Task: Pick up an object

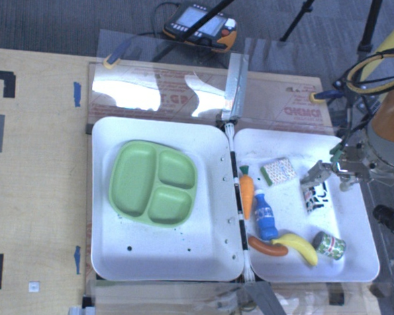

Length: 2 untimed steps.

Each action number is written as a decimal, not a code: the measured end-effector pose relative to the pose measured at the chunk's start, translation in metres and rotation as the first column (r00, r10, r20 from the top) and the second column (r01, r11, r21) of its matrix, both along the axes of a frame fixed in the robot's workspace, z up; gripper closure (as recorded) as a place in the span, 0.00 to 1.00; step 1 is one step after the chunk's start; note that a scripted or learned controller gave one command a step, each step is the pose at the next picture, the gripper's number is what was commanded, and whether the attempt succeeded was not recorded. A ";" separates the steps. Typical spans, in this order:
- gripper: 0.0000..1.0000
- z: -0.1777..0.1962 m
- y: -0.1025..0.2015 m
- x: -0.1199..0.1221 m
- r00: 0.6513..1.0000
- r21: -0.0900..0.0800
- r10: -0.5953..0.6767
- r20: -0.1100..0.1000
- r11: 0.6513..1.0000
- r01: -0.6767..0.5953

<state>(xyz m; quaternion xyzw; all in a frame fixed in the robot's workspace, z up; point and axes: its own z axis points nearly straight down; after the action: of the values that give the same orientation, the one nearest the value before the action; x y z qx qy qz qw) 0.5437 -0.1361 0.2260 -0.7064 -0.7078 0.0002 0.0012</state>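
Camera view, fingers: my fingers (332, 171) hang over the right bin (361, 266), near its far right corner. They look spread part way, one tip reaching left, with nothing between them.
Camera view, nearest thing: black-and-white packet (317, 194) lies just below my tips, slanted on the bin floor. I judge it light, thin and a bit floppy; flat lying, it gives little to pinch, so I would take it across its short width near one raised edge.
Camera view, patterned block (279, 170): sits to the left of my tips, near. Looks like a small soft sponge or pad, light, forgiving; squeeze across its narrow sides.
Camera view, can (329, 245): lies on its side, below and well clear of me. Stiff, smooth, apt to roll; grip across the round body at its middle.
Camera view, banana (299, 247): beside the can, touching a red sausage (266, 246). Curved, likely hard plastic, slippery.
Camera view, blue bottle (265, 217) and carrot (246, 192): farthest left of me, along the bin wall; crowded.
Camera view, left bin (103, 248): holds a green divided plate (153, 183), too wide for me.
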 end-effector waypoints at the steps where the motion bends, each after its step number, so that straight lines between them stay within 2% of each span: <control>1: 0.00 -0.040 -0.077 0.013 0.999 -0.003 -0.043 0.003 0.999 0.043; 2: 0.00 -0.125 -0.060 0.027 0.998 -0.001 -0.061 0.001 0.998 0.061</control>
<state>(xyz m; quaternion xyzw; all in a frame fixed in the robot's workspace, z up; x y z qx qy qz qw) 0.5702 -0.1958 0.1011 -0.7278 -0.6858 0.0001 0.0006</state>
